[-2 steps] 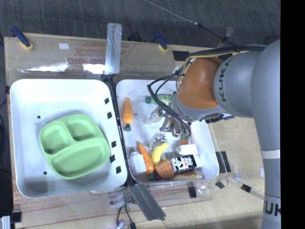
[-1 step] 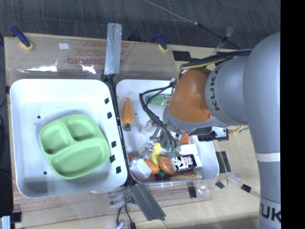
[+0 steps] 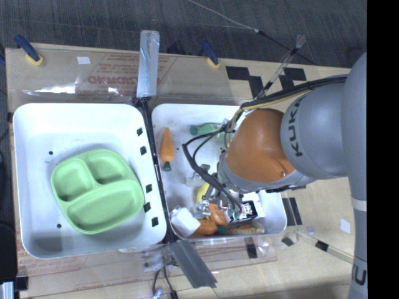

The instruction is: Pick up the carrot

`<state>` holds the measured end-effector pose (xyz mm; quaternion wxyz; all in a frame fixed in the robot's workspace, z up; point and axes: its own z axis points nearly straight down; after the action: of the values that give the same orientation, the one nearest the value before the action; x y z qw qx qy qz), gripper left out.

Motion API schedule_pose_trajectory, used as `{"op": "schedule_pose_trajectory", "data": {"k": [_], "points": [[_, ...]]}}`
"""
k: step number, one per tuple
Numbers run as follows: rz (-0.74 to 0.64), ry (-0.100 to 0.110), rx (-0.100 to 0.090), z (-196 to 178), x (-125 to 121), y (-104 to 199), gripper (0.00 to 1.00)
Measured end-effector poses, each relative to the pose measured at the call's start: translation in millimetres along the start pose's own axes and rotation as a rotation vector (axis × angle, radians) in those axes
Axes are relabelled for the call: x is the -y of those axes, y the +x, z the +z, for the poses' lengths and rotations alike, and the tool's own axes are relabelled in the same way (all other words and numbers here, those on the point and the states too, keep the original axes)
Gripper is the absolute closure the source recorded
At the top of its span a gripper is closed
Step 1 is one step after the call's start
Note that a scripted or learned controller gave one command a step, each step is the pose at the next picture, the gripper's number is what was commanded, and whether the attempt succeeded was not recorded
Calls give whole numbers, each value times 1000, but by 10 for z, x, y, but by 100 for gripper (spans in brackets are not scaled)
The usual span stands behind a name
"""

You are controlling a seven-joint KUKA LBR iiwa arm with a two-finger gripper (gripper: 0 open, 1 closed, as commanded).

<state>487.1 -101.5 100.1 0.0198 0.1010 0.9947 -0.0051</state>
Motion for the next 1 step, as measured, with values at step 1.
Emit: {"op": "schedule_pose_trajectory", "data": {"k": [1], "points": [[-10, -4, -17, -78, -33, 30, 100]]}}
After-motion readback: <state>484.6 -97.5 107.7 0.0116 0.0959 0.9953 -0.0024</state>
